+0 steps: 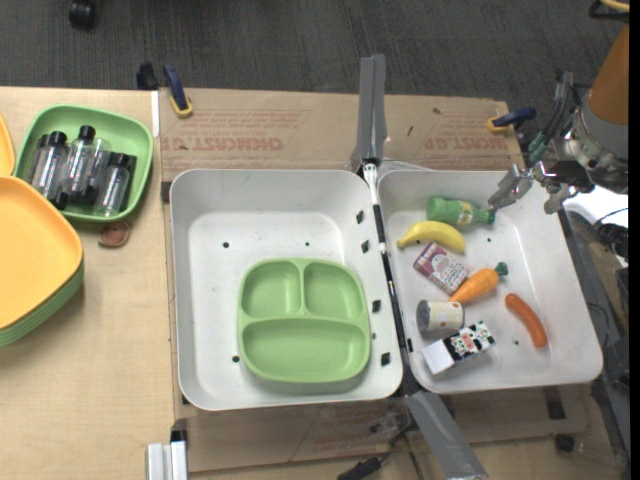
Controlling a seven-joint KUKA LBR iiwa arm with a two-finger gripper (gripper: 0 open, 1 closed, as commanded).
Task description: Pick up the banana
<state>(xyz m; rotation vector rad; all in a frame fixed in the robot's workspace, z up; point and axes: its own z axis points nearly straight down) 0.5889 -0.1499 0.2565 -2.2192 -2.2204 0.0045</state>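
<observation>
Two shallow white bins sit side by side on the bench, and the banana [432,235] lies in the right bin [570,358], in its upper left part near the divider between the bins. It is a short, bright yellow, curved fruit lying on its side, its arch bowed upward and its ends pointing left and right. A green bottle [458,211] lies just above it, close to its right end. A small maroon carton [440,267] sits just below it, nearly touching. To the banana's left there is a narrow strip of bare bin floor before the wall.

Lower in the same bin lie a carrot [476,284], a red sausage [526,320], a beige cup [440,316] on its side, and a black-and-white carton [460,348]. The bin's upper right corner and its right side are mostly bare floor.

The gripper [531,187] hangs over the upper right edge of the right bin, well apart from the banana, with the green bottle between them. Its two fingers are spread apart and nothing is between them.

The left bin [195,268] holds a green divided plate [304,320] in its lower middle. Off to the left, a green tray of bottles [82,165] and a stack of orange plates [35,253] rest on the bench.
</observation>
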